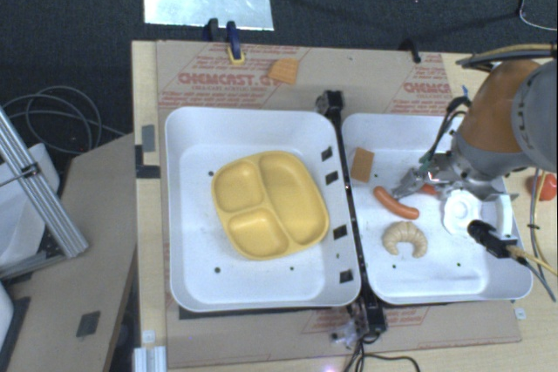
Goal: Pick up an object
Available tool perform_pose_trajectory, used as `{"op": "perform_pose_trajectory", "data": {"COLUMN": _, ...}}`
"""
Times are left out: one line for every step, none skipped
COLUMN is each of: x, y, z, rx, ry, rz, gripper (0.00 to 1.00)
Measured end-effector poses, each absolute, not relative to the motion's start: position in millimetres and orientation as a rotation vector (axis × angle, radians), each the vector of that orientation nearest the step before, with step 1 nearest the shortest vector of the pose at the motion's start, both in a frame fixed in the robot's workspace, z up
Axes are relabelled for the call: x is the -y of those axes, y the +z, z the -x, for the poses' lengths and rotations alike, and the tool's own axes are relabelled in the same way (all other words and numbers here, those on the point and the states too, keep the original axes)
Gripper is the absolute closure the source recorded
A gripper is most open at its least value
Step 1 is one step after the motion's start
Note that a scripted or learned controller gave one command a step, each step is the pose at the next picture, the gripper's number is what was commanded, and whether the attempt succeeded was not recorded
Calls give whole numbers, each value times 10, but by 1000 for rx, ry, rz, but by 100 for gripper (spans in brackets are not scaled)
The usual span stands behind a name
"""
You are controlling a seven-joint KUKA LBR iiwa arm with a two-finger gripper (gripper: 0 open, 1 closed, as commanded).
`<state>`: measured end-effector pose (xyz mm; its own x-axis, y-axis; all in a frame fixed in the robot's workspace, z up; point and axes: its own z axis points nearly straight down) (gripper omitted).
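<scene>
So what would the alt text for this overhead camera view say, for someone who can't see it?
A grey and orange robot arm's gripper hovers by a toy sausage in the right white bin, which also contains a croissant and a tan block. The left bin holds a yellow divided plate.

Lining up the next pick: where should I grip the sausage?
Grip the sausage at its middle, fingers across its narrow width, coming straight down. It lies flat, slanting down to the right, with bare bin floor on both long sides; the croissant sits apart below it.
</scene>
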<state>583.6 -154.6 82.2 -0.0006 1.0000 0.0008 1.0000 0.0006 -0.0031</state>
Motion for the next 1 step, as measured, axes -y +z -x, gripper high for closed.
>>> {"op": "perform_pose_trajectory", "data": {"x": 1024, "y": 840, "z": -5615, "rx": 2227, "ry": -1, "rz": 2212, "gripper": 0}}
